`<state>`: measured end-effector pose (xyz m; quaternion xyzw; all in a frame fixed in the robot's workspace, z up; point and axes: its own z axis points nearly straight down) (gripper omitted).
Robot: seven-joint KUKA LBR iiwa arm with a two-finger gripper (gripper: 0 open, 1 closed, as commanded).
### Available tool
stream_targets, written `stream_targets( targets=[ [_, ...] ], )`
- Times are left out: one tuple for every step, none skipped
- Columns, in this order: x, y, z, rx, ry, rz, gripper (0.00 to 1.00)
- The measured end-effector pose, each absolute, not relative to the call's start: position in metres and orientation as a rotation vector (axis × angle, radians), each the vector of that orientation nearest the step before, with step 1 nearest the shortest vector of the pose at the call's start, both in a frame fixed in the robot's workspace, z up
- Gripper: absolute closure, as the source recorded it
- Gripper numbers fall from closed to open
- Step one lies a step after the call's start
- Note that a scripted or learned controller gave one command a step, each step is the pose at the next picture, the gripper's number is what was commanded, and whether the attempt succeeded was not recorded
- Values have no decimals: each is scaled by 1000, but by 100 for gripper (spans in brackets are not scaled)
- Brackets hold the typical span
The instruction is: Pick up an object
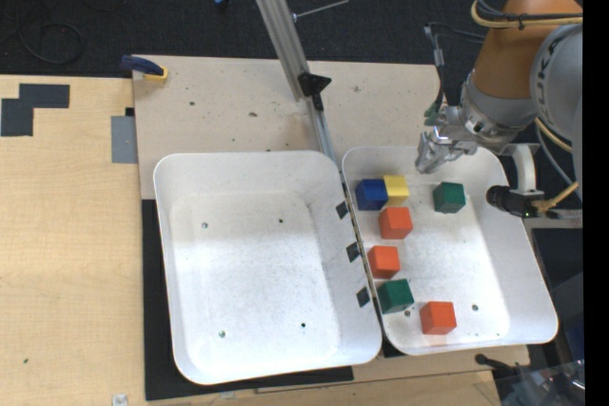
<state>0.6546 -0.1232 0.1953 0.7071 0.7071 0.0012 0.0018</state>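
**Tool above the far edge of the right bin, seven cubes below**

Nearest the camera, an orange cube sits at about 5 o'clock in the right bin, with open white floor around it and the near rim close by. At its 9 o'clock, a green cube lies just beside the wall shared with the left bin. Farther in, two more orange cubes stand in a loose column along that wall, apart from each other. Beyond them a blue cube and a yellow cube touch side by side. A second green cube stands alone at 3 o'clock of the yellow one, with free room on every side.

Count: three orange, two green, one blue, one yellow. Being cubes, none has a long axis; most sit slightly turned against the bin walls.

The tool hangs at the bin's far rim, at 11 o'clock of the lone green cube; whether it is released or clenched I cannot tell. Both bins rest on the counter.
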Motion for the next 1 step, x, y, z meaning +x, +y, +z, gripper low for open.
stream_targets(
  targets=[
    [655,-125,236,2218,2221,3,100]
  ],
)
